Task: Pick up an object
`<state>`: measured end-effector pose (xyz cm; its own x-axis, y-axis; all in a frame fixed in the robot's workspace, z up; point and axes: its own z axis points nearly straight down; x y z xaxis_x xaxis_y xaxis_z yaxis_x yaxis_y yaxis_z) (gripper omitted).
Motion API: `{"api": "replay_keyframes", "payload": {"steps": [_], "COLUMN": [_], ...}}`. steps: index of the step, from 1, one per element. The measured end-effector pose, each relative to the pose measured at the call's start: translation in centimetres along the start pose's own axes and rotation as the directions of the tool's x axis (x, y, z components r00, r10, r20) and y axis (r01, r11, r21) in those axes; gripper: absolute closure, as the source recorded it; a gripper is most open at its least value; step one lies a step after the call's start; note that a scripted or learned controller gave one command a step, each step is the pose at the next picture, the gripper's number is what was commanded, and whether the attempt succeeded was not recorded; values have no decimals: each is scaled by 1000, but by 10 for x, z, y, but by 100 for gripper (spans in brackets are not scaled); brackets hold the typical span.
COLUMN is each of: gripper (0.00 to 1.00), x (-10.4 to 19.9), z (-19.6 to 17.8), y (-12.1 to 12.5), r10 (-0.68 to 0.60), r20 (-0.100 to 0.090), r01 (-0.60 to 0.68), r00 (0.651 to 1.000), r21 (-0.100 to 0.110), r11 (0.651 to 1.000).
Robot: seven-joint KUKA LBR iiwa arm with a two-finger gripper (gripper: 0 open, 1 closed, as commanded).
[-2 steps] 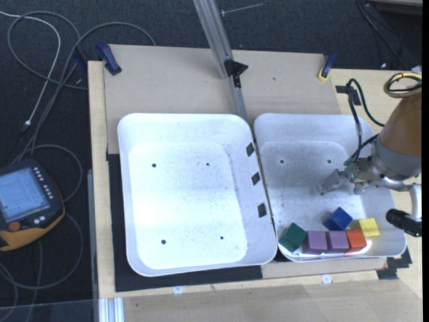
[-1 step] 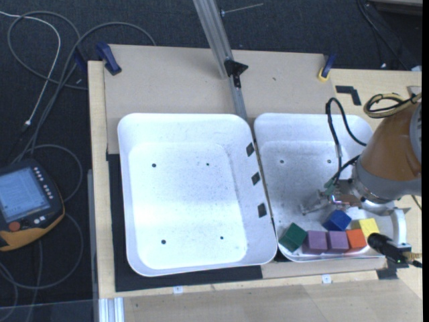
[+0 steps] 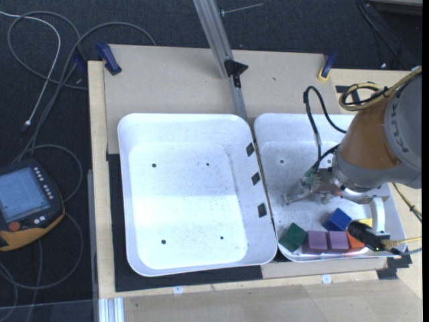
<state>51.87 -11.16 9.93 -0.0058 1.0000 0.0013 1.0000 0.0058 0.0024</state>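
Resting on tan bench (image 3: 167,79), two white bins (image 3: 188,193), dark carpet (image 3: 47,66), end effector (image 3: 305,192) state unclear.

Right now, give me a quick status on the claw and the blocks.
Claw low in the right bin, nothing seen in it. Green block, purple block, pink block, blue block clustered at near edge. Arm overhangs the blocks.

My teach pendant (image 3: 25,203) lies left of the bench, two blue clamps (image 3: 107,58) gripping its far edge.

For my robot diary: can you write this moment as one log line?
gripper: low in right bin | grasp: unclear | blocks: green, purple, blue at near edge
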Motion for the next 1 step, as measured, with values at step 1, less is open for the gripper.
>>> {"api": "replay_keyframes", "payload": {"steps": [1], "gripper": [0], "x": [-16], "z": [-129], "y": [-37], "r10": [6], "r20": [4], "r01": [-6], "r00": [1000], "r21": [-6], "r11": [1000]}}
